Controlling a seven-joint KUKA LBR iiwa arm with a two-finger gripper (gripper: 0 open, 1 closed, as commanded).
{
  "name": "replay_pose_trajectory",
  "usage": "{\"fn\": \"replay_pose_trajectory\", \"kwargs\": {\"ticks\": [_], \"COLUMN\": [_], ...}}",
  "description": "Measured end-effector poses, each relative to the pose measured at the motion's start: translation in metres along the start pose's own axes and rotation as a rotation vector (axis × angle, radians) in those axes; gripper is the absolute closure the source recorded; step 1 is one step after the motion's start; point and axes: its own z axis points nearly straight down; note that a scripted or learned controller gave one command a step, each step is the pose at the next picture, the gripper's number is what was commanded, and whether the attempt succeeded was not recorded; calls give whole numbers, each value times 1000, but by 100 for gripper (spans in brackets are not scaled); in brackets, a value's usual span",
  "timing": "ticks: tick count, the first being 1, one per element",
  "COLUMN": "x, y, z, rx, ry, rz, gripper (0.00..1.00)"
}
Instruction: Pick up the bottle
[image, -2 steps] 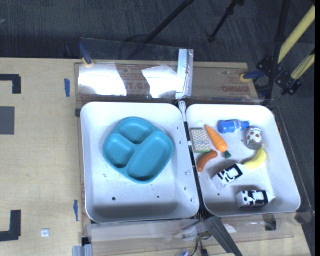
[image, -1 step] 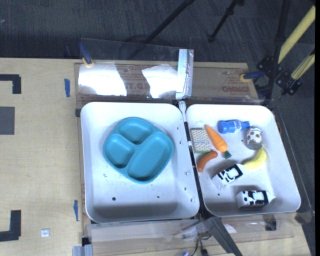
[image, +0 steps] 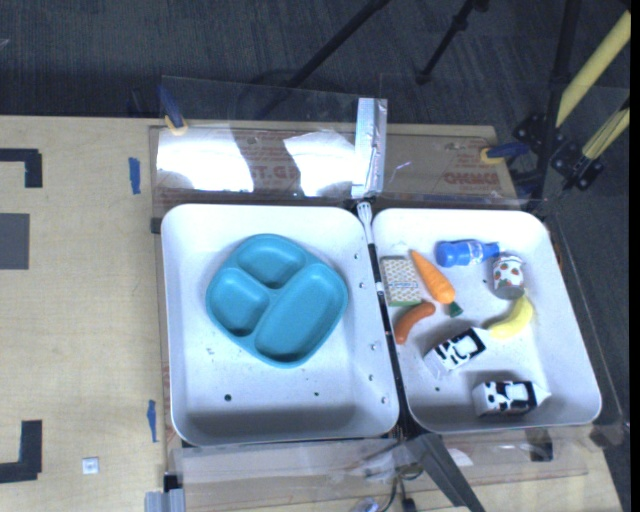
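Observation:
A small blue bottle (image: 465, 252) lies on its side near the back of the right bin (image: 570, 330), its cap end pointing right. An orange carrot (image: 433, 278) lies just to its front left, and a white ball with red marks (image: 508, 273) sits just to its right.
The right bin also holds a small printed card (image: 400, 280), an orange sausage-shaped piece (image: 413, 319), a yellow banana (image: 513, 318) and two black-and-white toys (image: 456, 349) (image: 505, 396). A blue divided plate (image: 277, 298) lies in the left bin (image: 190, 380). A clear wall (image: 368, 145) rises behind the bins.

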Motion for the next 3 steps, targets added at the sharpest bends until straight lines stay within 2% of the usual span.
{"fn": "replay_pose_trajectory", "kwargs": {"ticks": [3], "x": [0], "y": [0], "z": [0], "rx": [0], "ry": [0], "rz": [-1], "gripper": [100]}}
